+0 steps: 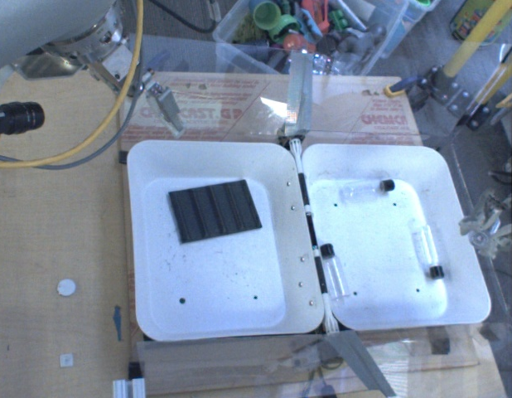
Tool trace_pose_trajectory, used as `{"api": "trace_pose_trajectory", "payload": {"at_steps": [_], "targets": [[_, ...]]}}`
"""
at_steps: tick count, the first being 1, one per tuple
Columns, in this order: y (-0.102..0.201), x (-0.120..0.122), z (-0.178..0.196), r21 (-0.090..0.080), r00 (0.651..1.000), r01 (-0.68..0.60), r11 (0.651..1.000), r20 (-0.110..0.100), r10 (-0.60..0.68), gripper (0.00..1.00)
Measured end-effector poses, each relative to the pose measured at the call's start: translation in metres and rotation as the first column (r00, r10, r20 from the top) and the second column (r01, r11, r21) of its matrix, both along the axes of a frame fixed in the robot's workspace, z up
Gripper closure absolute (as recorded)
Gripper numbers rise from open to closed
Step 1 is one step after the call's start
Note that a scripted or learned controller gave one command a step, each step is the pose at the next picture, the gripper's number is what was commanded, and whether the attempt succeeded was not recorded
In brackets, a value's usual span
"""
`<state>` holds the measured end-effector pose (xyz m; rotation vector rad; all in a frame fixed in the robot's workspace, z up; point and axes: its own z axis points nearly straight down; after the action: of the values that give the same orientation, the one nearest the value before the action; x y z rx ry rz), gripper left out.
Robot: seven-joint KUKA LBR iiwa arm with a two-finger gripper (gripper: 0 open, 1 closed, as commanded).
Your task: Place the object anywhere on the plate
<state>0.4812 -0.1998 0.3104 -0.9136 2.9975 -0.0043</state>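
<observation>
While ribbed dark rect. plate (215, 210) lies flat in L bin (148, 247), clear cap-tipped tubes (425, 249) sit in R bin (463, 222); claw state: can't tell.

One fixed camera, high above the bench, looking down at a slant. The two white bins sit side by side across the middle of the frame, the left bin (148, 247) and the right bin (463, 255), their shared seam running almost straight up the centre. The far edge of the bench lies toward the top, where a clear plastic tub (322, 15) of bright toys stands beyond the bins, and the near edge runs along the bottom. It's a mid-range look, wide enough to take in both bins whole, with brown benchtop (49, 222) spreading out to the left.
</observation>
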Motion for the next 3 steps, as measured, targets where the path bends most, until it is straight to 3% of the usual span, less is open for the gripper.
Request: {"api": "trace_pose_trajectory", "payload": {"at_steps": [1, 2, 3], "targets": [[0.050, 0.009, -0.045, 0.002, 0.964, -0.266, 0.964, -0.007, 0.266, 1.00], [0.004, 0.012, -0.022, -0.001, 0.934, -0.357, 0.934, -0.001, 0.357, 1.00], [-0.023, -0.001, -0.033, 0.001, 0.858, -0.514, 0.858, -0.006, 0.514, 1.00]]}}
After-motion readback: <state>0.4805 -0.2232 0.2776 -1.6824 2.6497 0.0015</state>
